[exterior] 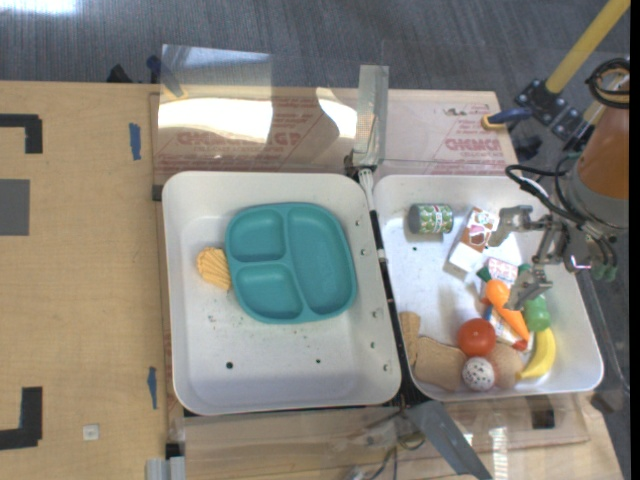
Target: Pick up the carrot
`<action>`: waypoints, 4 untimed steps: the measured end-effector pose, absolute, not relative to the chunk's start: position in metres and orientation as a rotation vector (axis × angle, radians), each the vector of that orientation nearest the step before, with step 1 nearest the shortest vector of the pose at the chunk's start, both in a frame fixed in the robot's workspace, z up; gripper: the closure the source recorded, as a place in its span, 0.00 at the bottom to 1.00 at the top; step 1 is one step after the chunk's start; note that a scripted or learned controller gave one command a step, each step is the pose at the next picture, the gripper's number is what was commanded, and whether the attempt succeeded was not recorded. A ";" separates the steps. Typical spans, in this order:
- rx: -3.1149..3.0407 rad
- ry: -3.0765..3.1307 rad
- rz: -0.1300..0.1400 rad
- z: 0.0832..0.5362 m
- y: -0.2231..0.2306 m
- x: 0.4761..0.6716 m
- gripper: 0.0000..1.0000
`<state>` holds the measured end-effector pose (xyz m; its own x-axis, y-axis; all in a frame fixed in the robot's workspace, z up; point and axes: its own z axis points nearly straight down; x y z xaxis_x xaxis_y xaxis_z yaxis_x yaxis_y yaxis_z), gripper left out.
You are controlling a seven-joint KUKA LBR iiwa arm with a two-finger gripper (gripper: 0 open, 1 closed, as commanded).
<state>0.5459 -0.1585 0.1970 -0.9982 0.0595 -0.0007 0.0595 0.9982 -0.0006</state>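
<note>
The carrot (pixel 507 313), orange and slim, lies slantwise in the right bin (pixel 592 368), between a white carton and a red tomato. My gripper (pixel 528 286) hangs low over the bin from the right. Its tip is right at the carrot's upper right side, next to a green piece. The grey wrist and its cables hide part of the bin's right side. I see nothing lifted off the bin floor.
Around the carrot lie a tomato (pixel 477 336), a banana (pixel 541 356), a green fruit (pixel 538 314), a speckled ball (pixel 479 373), bread (pixel 435 358), a can (pixel 430 218) and white cartons (pixel 470 253). The left bin (pixel 200 368) holds a teal divided plate (pixel 290 261) and a tan shell-shaped piece (pixel 213 266).
</note>
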 end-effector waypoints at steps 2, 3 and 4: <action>-0.322 3.111 -0.005 0.101 -0.146 0.561 1.00; -0.477 3.086 -0.006 0.207 -0.114 0.572 1.00; -0.540 3.079 -0.013 0.302 -0.173 0.565 1.00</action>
<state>0.5646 -0.1731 0.3019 -0.9402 -0.3403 -0.0142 -0.3402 0.9403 -0.0107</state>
